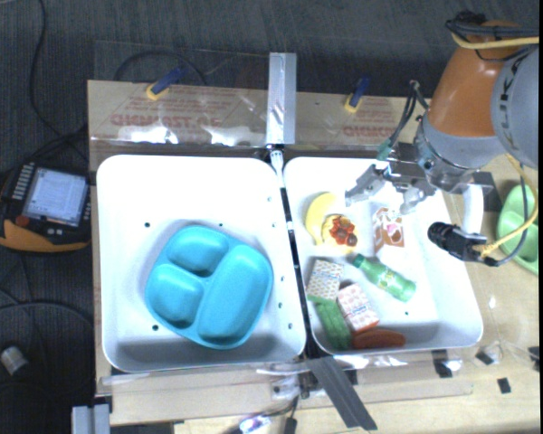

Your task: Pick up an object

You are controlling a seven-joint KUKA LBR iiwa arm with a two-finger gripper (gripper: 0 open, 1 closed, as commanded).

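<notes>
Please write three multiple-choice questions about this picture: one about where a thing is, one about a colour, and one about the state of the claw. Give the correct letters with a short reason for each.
1. Where does the blue divided tray lie?
A. In the left bin
B. In the right bin
C. On the floor beside the bench

2. What colour is the bottle in the right bin?
A. Red
B. Green
C. White

3. What is the claw doing?
A. Holding the blue tray up
B. Resting on the floor
C. Above the right bin's far part, with nothing seen between its fingers

Answers:
1. A, the tray sits inside the left bin.
2. B, the bottle is green, lying tilted among the small items.
3. C, the claw is over the right bin near the yellow banana, and no object shows in its grip.
</notes>
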